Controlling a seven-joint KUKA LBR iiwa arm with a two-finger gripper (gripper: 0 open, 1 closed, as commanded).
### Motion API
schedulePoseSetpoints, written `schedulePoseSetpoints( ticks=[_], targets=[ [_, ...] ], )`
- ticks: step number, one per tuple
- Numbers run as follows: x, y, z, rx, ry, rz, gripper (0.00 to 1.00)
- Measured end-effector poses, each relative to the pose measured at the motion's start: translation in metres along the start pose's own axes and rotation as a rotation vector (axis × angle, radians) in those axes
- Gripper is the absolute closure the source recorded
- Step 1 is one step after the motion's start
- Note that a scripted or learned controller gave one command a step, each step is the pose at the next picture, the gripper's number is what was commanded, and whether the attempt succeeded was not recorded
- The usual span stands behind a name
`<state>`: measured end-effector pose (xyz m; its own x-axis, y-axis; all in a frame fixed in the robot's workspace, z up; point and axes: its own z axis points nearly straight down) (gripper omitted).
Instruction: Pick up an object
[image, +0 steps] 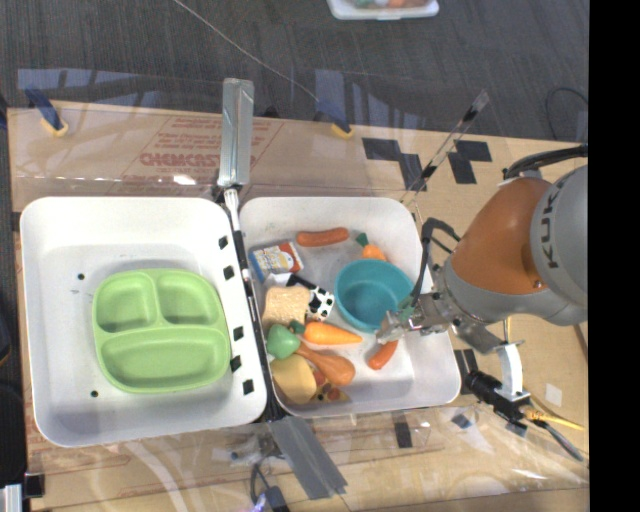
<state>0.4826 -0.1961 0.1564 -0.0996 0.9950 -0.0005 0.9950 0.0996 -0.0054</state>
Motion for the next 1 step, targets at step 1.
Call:
schedulePoseSetpoints(
  ticks=[1],
  targets=[
    [0.0471, -0.0004, -0.0530, -0.006, 0.001, 0.243, 1.00]
  ],
)
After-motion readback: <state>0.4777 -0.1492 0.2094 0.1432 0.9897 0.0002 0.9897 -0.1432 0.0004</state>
